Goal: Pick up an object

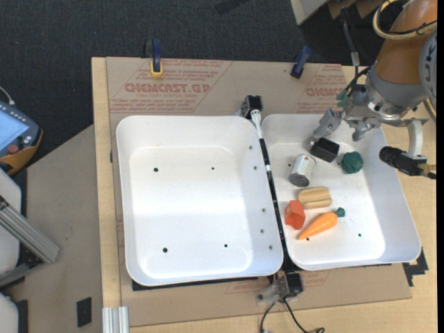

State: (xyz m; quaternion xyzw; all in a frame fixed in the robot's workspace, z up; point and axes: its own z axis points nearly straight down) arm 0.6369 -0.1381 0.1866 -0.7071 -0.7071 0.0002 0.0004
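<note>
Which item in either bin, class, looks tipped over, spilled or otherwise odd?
Only the small metal can in the right bin stands out: it lies on its side, not upright. The toy carrot, bread roll, red piece, green ball and black block lie loose, unspilled.

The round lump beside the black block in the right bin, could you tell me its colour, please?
Dark green; the round lump shows clearly in the camera view.
</note>
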